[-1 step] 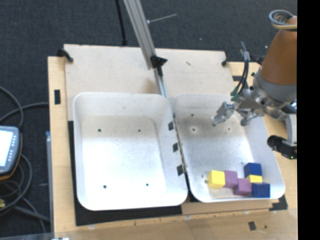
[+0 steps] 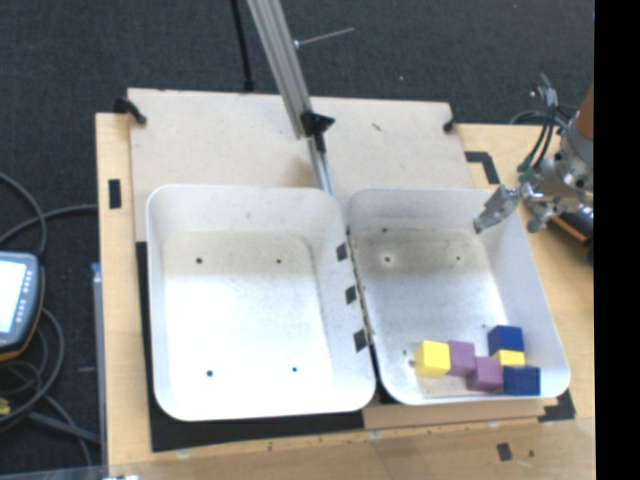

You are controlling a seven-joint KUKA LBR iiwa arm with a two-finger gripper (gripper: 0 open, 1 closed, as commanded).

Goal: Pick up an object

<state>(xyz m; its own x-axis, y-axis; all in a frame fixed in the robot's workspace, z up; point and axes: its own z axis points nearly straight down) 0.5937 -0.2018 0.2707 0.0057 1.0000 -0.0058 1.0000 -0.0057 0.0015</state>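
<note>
A cluster of small blocks lies in the front right corner of the right bin (image 2: 420,258). It holds a yellow block (image 2: 433,357), two purple blocks (image 2: 462,355) (image 2: 487,373), two blue blocks (image 2: 506,337) (image 2: 521,380) and a small yellow piece (image 2: 511,358) between the blue ones. My gripper (image 2: 508,208) hangs over the right bin's back right rim, well behind the blocks and apart from them. Nothing shows in its grasp.
The left bin (image 2: 250,298) sits beside the right one, with a divider between them. A slanted metal pole (image 2: 285,63) rises from the back of the bench. A handheld screen (image 2: 15,298) and cables lie off the bench at the left.
</note>
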